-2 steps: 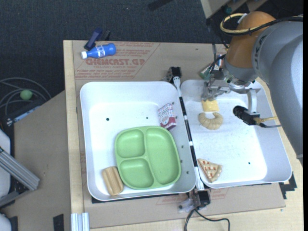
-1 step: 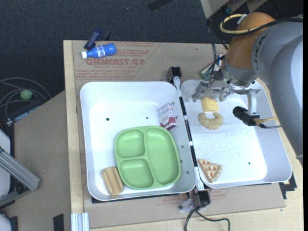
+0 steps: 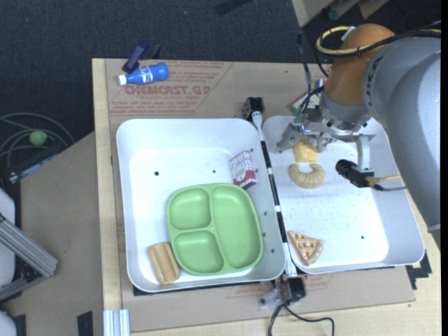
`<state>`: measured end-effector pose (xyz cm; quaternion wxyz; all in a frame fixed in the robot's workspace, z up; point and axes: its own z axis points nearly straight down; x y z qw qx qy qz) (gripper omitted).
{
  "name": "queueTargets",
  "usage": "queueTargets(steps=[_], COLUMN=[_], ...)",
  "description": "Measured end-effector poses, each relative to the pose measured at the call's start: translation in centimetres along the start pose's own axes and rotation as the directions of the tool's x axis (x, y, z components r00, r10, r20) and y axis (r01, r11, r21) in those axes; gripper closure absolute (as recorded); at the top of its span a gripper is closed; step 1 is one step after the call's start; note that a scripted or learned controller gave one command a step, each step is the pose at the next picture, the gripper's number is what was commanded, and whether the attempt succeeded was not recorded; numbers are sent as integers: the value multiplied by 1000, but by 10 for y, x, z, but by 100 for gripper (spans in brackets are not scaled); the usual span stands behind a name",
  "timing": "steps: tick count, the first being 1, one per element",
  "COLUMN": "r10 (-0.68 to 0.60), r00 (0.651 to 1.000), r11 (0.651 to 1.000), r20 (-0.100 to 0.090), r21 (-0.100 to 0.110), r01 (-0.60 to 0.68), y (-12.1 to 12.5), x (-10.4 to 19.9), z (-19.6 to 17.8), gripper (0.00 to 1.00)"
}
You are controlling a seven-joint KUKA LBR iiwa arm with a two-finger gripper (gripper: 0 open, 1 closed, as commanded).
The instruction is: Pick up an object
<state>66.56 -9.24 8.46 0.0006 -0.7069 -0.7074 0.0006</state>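
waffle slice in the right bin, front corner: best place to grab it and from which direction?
Probably from straight above, fingers closing across the narrower pointed end of the waffle slice. It lies flat, tucked into the front-left corner of the right bin, close to the divider wall beside the green plate, so a side approach looks blocked. Orienting the fingers parallel to that wall should leave them room.

Bench (image 3: 105,187) with two white bins (image 3: 140,187).

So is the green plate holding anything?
Empty. All three compartments of the green plate show bare green; the tan food piece lies beside it on the left bin floor.
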Motion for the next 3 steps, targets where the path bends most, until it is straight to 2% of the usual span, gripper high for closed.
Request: queueTargets(steps=[1,2,3], r10=[-1,-1,0], r00=[1000,1000,1000], r11=[1000,1000,1000], r20=[2,2,0], r21=[-12,-7,0], r01=[1,1,0], y=[3,2,1], x=[0,0,-1], z=[-15,-13,0], gripper=[100,0,0])
